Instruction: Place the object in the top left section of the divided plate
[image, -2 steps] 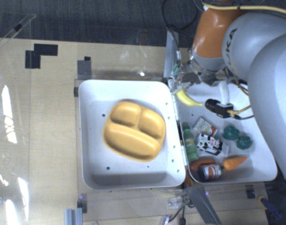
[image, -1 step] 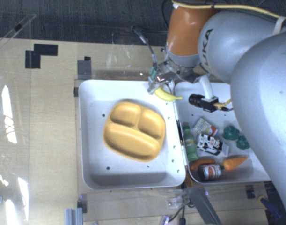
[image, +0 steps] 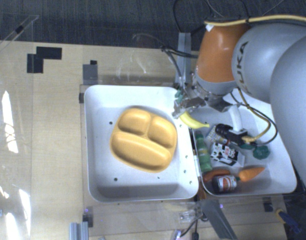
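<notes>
Over the bins' shared rim (image: 189,134), the pincer (image: 185,106) grasps a half-hidden banana (image: 194,121).

Arm (image: 273,59): cut off by the right and top edges; base out of frame. Right bin (image: 288,181): upper portion and far rim covered by the arm and wrist. Gripper (image: 185,104): largely masked by the wrist housing; blurred. Banana (image: 194,121): upper end tucked under the gripper. Small printed card (image: 224,151): markings too small to read. Can (image: 224,183): label illegible. Green item (image: 204,154) along the right bin's left wall: kind indeterminate. Table (image: 37,134): cut off at left and bottom edges; glare patches obscure its surface.
</notes>
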`<move>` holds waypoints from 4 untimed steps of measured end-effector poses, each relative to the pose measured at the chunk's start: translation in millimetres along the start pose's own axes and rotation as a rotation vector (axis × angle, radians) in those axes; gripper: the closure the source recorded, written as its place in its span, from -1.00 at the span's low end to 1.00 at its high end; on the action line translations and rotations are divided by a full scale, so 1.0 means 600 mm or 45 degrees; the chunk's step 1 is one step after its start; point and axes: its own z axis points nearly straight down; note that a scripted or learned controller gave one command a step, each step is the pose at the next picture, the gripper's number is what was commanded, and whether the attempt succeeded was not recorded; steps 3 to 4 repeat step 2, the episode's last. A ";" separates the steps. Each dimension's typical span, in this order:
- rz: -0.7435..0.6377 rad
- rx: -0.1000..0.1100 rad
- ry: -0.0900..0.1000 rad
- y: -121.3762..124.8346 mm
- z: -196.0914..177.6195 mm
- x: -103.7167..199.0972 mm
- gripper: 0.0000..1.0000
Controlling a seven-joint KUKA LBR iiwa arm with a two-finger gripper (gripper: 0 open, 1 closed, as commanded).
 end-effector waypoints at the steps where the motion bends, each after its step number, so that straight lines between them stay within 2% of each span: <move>1: 0.042 0.004 0.000 0.026 0.045 0.102 1.00; 2: -0.022 0.002 0.000 -0.015 0.000 0.105 1.00; 4: -0.022 0.002 0.000 -0.015 0.000 0.105 1.00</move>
